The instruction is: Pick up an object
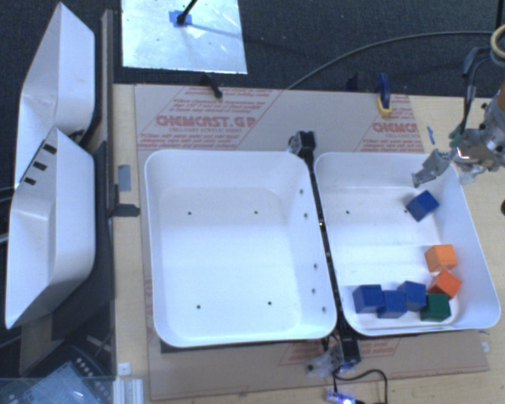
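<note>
Note that the two-finger gripper [427, 173], its finger state indeterminate, hangs just above the small blue cube-shaped block [422, 205], which lies directly below-left.

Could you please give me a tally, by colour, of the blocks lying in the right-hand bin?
Blue blocks: 4, one apart near the claw and three in the front cluster
Orange blocks: 2
Green blocks: 1
Total: 7 blocks in the right bin
</note>
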Robot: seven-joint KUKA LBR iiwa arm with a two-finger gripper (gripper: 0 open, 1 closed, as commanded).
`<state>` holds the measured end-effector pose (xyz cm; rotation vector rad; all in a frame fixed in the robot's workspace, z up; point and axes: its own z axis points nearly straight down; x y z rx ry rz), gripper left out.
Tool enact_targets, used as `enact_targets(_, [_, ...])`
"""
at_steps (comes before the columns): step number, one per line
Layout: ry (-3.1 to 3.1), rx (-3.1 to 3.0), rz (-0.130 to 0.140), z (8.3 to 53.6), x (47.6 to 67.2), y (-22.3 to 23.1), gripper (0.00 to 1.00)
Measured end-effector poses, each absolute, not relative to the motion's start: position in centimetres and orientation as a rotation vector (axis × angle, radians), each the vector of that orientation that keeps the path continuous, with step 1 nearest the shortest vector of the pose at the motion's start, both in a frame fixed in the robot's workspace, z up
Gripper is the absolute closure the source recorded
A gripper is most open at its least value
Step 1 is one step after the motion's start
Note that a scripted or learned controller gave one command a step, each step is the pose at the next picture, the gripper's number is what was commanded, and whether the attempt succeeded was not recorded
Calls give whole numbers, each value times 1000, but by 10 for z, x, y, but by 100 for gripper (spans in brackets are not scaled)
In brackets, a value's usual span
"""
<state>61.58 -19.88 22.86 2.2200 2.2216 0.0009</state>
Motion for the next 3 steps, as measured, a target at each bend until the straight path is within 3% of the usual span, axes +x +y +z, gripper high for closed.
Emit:
enact_targets(1, [2227,2230,-9,80,577,-202,0])
enact_targets(2, [2223,2218,1,87,627,-191,0])
enact_targets(3, [2227,2232,-12,85,652,-180,0])
